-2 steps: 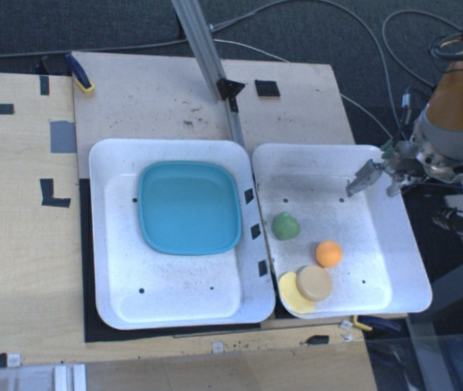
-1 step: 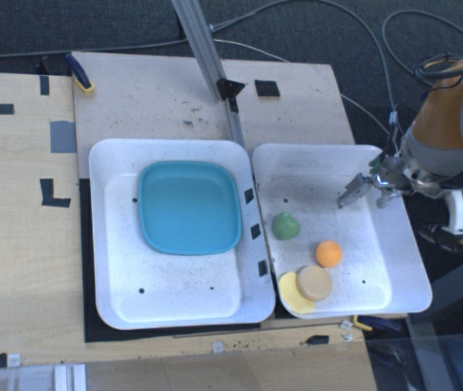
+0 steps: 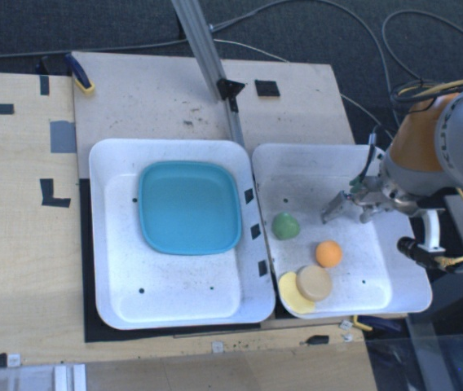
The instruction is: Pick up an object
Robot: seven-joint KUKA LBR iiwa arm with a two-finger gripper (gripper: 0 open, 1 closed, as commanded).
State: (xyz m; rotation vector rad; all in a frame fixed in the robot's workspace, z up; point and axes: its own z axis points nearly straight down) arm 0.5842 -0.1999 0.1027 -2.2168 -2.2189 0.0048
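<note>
We judge the pick to be at its start: nothing is lifted yet, and every candidate lies on the floor of the right bin (image 3: 378, 296). The gripper (image 3: 335, 211) hangs low over that bin's upper middle, its grey fingers slanting down toward the bin's left — how far they stand apart we cannot tell from this slant, and we see nothing between them. Three, perhaps four, things wait below it. The green ball (image 3: 286, 226) sits just beside the bin's left wall, nearest the fingertips though apart from them; the orange ball (image 3: 328, 254) lies a little lower and to the right; the tan disc (image 3: 314, 283) rests at the bin's lower edge, overlapping a flat yellow piece (image 3: 288, 296) that shows beneath it on the left. None of these has a long axis worth speaking of — the balls are round and the disc lies flat, face up, so no approach angle looks favoured. What is left, as we read it, is the whole of it: settle over one object, close, lift. The left bin (image 3: 109, 300) holds a square blue plate (image 3: 189, 207), well apart from the arm.
</note>
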